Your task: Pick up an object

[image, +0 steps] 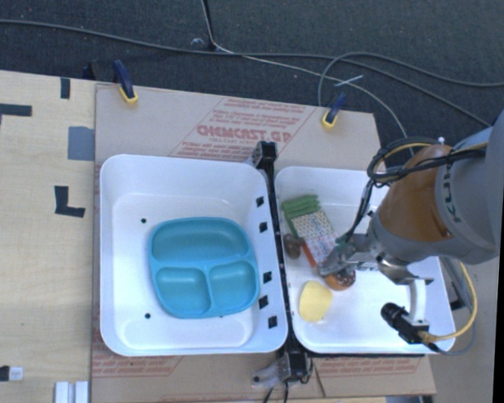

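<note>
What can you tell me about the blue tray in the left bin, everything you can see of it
The blue tray is a light blue divided plate that looks like smooth plastic, with rounded corners and a raised rim. It has three compartments: one long one across the far side and two smaller ones on the near side. It lies flat and right way up, turned slightly askew, on the floor of the left bin, about in the middle. It touches the bin floor and nothing else.

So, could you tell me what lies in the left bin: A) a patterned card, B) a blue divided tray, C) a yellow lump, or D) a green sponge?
B: the blue divided tray lies alone in the left bin, while the smaller items sit in the right bin near the gripper.
</note>
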`<action>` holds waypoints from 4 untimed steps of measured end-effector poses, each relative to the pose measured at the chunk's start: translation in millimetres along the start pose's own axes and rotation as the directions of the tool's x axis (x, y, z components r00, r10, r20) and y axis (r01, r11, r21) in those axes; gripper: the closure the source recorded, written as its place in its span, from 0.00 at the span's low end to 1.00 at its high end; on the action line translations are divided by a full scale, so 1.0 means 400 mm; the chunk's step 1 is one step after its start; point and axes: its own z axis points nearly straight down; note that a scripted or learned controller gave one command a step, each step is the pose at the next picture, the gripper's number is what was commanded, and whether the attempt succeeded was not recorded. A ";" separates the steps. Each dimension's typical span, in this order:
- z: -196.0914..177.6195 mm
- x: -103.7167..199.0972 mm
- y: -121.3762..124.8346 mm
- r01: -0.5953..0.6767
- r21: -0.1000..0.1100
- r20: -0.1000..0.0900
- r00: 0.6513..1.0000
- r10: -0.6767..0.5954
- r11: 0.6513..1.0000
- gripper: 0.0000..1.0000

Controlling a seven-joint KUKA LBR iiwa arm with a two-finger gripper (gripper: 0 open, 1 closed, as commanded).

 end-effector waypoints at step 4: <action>-0.399 0.121 0.066 0.004 0.022 -0.015 1.000 -0.004 1.000 1.00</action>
